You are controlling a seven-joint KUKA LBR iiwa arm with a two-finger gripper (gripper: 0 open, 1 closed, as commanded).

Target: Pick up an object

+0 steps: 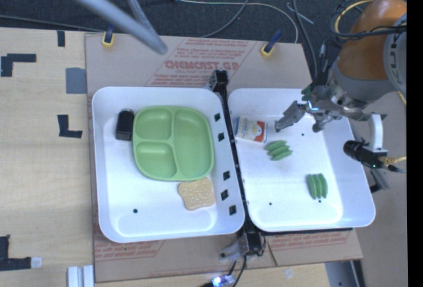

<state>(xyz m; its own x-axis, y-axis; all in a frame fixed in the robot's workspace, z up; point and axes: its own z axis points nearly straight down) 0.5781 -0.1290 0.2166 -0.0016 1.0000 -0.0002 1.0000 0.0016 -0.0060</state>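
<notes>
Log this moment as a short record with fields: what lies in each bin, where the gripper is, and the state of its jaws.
left bin: green divided plate, black block beside the plate's left edge, tan cracker-like piece at the plate's lower edge
right bin: small white and red packet, two green pod-like items
gripper: over the right bin's upper part, right of the packet
jaws: spread open, nothing between them
task status: no object picked up yet
</notes>
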